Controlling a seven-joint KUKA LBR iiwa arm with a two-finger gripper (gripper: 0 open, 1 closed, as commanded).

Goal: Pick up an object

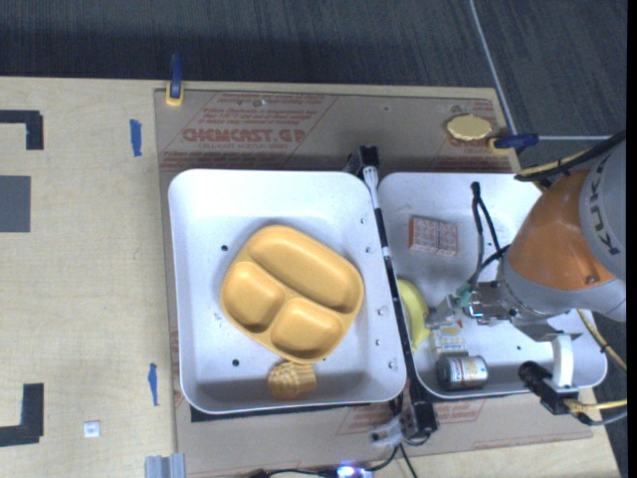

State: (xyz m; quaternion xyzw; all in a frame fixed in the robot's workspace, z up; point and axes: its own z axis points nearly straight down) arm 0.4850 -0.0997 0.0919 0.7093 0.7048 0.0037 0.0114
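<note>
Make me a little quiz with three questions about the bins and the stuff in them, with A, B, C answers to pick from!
1. Where is the big yellow tray?
A. In the left bin
B. In the right bin
C. On the wood outside the bins

2. How many hollow sections does the tray have?
A. One
B. Three
C. Six

3. How does the small can sit in the right bin?
A. Standing upright
B. Lying on its side
C. Stacked on the tray

Answers:
1. A, the tray rests inside the left bin, filling much of its floor.
2. B, one long hollow and two smaller ones show on its top.
3. B, the can's round side faces up, near the bin's front wall below the robot's hand.
</note>
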